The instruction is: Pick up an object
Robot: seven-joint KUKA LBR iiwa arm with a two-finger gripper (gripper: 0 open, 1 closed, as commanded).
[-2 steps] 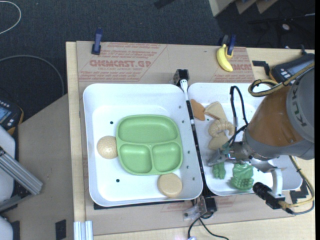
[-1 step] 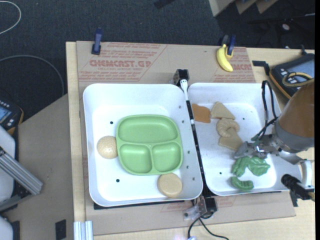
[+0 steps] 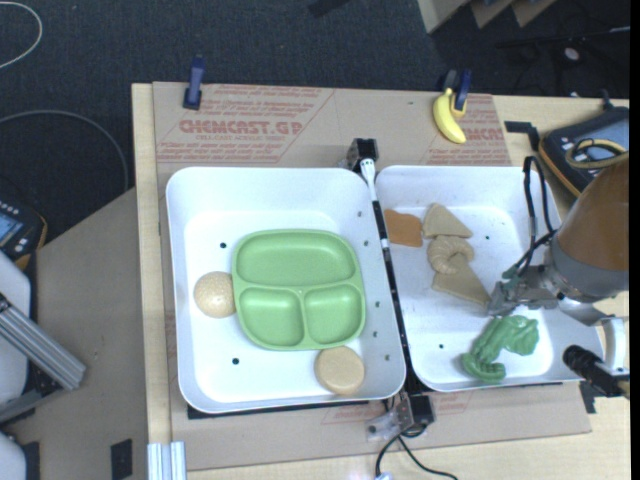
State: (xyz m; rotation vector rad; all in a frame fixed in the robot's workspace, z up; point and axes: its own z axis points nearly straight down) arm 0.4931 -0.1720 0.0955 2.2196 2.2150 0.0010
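The worktop (image 3: 300, 113) is a pale brown board printed with reddish lettering. Two shallow white bins rest on it side by side, touching along the middle: the left bin (image 3: 190, 268) and the right bin (image 3: 440, 373). A yellow banana (image 3: 449, 120) lies on the bare board near the far edge, behind the right bin. A blue clamp (image 3: 193, 83) grips the far edge behind the left bin.

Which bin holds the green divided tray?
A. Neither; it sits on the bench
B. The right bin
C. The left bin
C: the green divided tray lies inside the left bin, with a round tan piece at its left edge and another by its lower right corner.
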